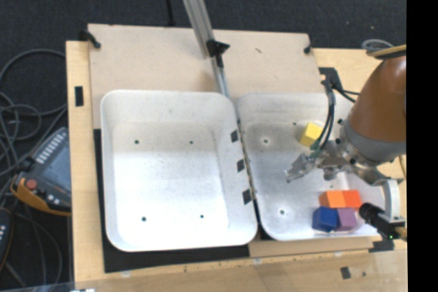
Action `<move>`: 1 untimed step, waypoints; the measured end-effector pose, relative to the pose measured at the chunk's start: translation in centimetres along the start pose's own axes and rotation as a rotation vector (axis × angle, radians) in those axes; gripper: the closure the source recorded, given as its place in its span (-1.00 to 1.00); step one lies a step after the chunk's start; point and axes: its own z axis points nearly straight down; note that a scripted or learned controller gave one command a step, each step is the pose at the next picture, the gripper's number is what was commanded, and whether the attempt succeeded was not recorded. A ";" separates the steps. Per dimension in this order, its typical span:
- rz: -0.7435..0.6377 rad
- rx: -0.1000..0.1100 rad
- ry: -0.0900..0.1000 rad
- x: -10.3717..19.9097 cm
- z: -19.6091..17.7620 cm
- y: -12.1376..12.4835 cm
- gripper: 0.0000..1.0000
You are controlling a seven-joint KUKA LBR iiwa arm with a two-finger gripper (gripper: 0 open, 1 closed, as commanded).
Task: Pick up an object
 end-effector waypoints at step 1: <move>-0.004 0.006 -0.002 -4.5 9.1 6.9 -1.00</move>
